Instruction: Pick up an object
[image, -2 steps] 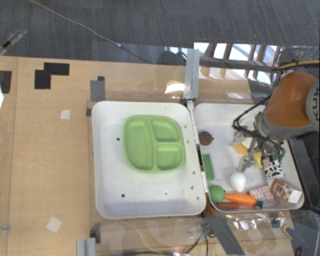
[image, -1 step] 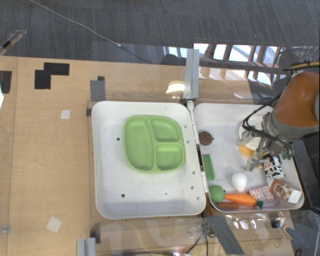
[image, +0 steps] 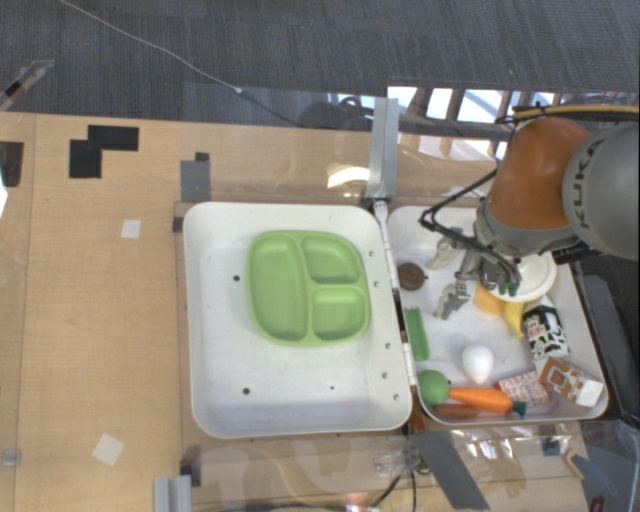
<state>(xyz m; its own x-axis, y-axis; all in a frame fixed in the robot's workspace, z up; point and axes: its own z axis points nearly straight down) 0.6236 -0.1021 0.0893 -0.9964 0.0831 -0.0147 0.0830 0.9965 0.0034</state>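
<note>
**Meanwhile, two bins: one plate, one jumble**

Overhead, the wooden surface (image: 90, 330) carries two shallow white bins side by side. At the centre of the frame, the left bin (image: 230, 400) holds a single thing: a light green divided plate (image: 307, 287) with three compartments, lying flat toward the bin's upper half.

To the right of centre, the right bin (image: 440, 225) is crowded. A small brown round piece (image: 411, 274) sits near its upper left. A green flat stick (image: 416, 334) lies along the left wall. Toward the bottom, an orange carrot with a green top (image: 470, 398) lies across the bin, and a white egg (image: 478, 362) rests just above it. A yellow piece (image: 503, 305) lies right of the gripper, with a black-and-white patterned carton (image: 543, 333) below it and small printed packets (image: 553, 383) in the lower right corner; their printing is too small to read. A white round dish (image: 535, 275) is partly covered by the arm.

The gripper (image: 457, 297) hangs over the upper middle of this bin, fingers narrow with nothing visible between them.
</note>
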